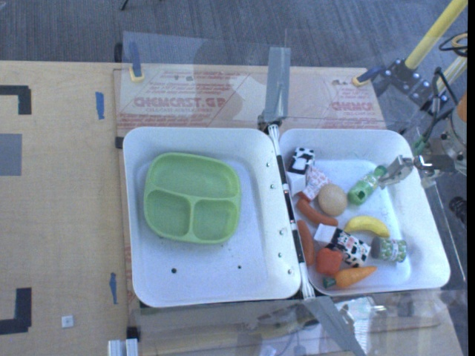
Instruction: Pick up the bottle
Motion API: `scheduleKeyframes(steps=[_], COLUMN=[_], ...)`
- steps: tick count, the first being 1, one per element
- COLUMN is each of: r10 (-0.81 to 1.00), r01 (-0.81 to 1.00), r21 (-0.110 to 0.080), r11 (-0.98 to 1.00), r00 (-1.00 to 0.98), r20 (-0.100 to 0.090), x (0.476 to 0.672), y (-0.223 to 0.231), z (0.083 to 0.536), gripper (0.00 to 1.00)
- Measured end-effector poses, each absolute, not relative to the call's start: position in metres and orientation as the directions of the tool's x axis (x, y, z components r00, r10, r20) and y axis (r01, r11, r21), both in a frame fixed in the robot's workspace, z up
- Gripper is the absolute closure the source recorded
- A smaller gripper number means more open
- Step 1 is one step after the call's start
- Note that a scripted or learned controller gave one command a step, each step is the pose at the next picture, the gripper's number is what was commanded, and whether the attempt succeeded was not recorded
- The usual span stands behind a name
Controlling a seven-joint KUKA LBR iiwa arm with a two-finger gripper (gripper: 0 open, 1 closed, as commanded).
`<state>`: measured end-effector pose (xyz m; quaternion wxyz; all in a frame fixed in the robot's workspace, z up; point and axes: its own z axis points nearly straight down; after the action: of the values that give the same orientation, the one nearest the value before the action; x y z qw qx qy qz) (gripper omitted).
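Wooden bench (59,221), two white bins. Left bin (141,273): green divided plate (193,197). Right bin (427,228): toy carrots, potato (332,199), banana (368,225), cow-print blocks, green bottle (367,186) lying tilted near the far right wall. Gripper (398,170) touches the bottle's upper end; open or closed, cannot tell. Risk: the slanted bottle may roll or slip from an end-on pinch.

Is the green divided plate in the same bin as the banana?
No. The green divided plate lies alone in the left bin, while the banana sits in the right bin.
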<state>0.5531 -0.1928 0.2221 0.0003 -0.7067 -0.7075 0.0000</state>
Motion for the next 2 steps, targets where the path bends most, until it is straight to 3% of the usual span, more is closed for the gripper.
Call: scheduleKeyframes(steps=[1,2], r10=[0.997,0.997], r01=[0.997,0.997], r21=[0.004,0.006], r11=[0.08,0.08], r00=[-0.08,-0.08], r20=[-0.002,-0.002], x=[0.597,0.598], y=[-0.19,-0.19], z=[0.092,0.102], gripper=[0.0,1.0])
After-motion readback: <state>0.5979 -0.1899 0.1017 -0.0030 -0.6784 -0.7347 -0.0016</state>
